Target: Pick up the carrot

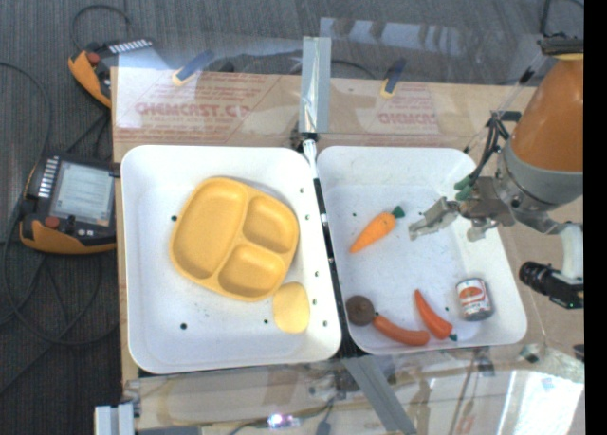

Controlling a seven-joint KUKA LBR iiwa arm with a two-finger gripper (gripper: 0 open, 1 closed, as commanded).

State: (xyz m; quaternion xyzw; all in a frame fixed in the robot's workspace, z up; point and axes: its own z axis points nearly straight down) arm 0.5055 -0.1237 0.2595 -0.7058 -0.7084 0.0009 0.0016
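Right bin: smooth tapered carrot laid at 10 o'clock, green tip up-right. Gripper positioned just beside it at 3 o'clock; finger state cannot be told. Left bin: yellow moulded divided tray.

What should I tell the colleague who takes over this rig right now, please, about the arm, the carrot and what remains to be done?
Gripper: in the right bin, beside the carrot's green end, apart from it, holding nothing.
Carrot: lying loose on the floor of the right bin, near its left wall, tilted with the green top up and to the right.
Also in that bin: a small can, two red chili peppers, a brown round piece.
Left bin: a yellow divided tray and a pale yellow piece.
Done: approach only.
Left: grasp the carrot and lift it.
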